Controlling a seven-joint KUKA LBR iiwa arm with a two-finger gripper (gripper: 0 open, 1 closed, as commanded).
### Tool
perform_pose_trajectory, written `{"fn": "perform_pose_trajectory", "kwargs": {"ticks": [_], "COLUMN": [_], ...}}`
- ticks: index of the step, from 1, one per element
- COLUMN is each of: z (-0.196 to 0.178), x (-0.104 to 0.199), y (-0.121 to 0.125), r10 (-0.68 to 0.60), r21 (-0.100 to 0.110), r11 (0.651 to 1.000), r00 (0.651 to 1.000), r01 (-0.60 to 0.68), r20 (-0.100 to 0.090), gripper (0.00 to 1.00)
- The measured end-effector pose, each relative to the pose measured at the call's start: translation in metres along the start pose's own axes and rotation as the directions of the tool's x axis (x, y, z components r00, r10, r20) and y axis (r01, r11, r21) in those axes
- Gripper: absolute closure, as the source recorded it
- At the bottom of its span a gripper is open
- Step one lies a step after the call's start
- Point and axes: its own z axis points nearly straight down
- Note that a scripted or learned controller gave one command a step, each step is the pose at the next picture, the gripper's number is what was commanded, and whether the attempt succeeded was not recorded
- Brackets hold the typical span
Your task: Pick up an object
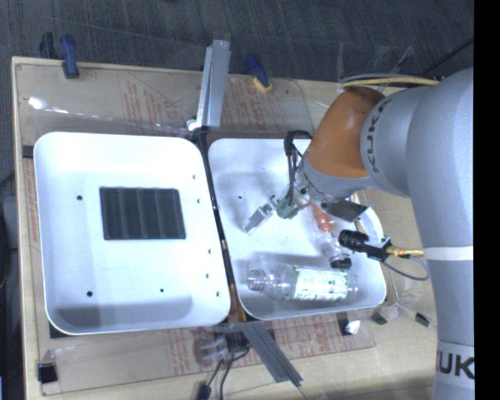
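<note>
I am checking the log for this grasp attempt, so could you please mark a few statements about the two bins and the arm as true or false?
1. A clear plastic bottle lies on its side in the right bin. True.
2. The left bin has a dark grated panel in its floor. True.
3. The bottle stands upright in the left bin. False: it lies flat near the right bin's front wall.
4. The gripper is over the left bin. False: it is over the right bin.

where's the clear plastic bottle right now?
The clear plastic bottle lies on its side along the near wall of the right bin, below the gripper in the camera view.
</note>
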Motion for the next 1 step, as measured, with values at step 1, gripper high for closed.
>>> {"fn": "perform_pose_trajectory", "kwargs": {"ticks": [1], "z": [-0.0913], "x": [0.0190], "y": [-0.0728], "r10": [0.061], "r21": [-0.003], "r11": [0.998], "r00": [0.998], "r01": [-0.061], "r20": [0.003], "gripper": [0.00]}}
